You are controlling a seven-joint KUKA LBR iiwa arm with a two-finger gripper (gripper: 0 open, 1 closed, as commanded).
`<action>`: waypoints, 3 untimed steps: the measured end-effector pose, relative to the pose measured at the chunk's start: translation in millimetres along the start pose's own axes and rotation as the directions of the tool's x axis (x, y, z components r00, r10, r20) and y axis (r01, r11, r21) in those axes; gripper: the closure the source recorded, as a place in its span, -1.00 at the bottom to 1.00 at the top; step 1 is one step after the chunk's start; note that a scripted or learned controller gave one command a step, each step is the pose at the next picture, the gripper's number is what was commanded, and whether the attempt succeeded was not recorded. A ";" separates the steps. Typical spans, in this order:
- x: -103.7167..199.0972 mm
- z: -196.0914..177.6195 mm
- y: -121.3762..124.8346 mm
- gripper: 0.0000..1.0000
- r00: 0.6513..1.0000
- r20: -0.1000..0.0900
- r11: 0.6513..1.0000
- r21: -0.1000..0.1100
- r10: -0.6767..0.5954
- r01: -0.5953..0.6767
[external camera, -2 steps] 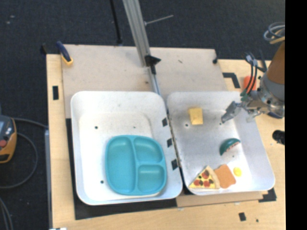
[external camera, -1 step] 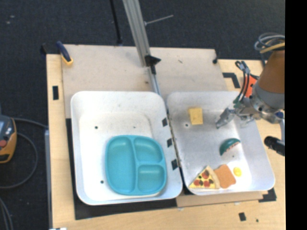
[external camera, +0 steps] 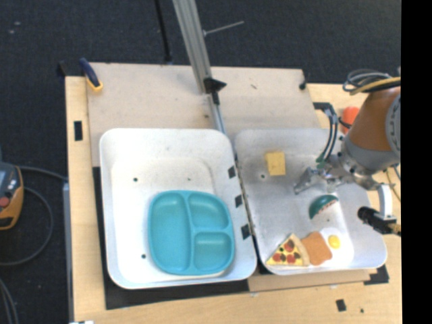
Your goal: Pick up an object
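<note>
My gripper (external camera: 314,183) hangs over the middle of the right bin (external camera: 266,208), its fingers spread open with nothing between them. A teal, rounded object (external camera: 322,206) lies just below and in front of it, apart from the fingers. A small yellow block (external camera: 275,163) sits to the gripper's left, toward the back of the bin. Along the bin's front edge lie a pizza slice (external camera: 287,252), an orange toast-like piece (external camera: 316,247) and a small yellow and white piece (external camera: 333,241).
The left bin (external camera: 135,160) holds a blue divided plate (external camera: 191,233). A metal post (external camera: 196,46) rises behind the two bins. The arm's orange band (external camera: 372,123) and cables stand over the right bin's far right side.
</note>
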State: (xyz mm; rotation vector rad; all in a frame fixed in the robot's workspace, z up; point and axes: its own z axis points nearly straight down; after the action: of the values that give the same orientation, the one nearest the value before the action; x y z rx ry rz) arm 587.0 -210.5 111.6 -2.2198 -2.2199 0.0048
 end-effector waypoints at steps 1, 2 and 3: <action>-1.0 10.8 0.3 -1.00 1.000 0.001 1.000 -0.004 0.001 -0.001; -2.3 -2.2 1.9 1.00 1.000 0.003 1.000 -0.010 0.003 -0.003; 1.6 -63.5 9.0 1.00 1.000 0.002 1.000 -0.011 -0.003 0.003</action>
State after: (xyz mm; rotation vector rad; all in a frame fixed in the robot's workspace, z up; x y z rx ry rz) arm 596.3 -208.8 175.1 -2.2231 -2.2299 -0.0050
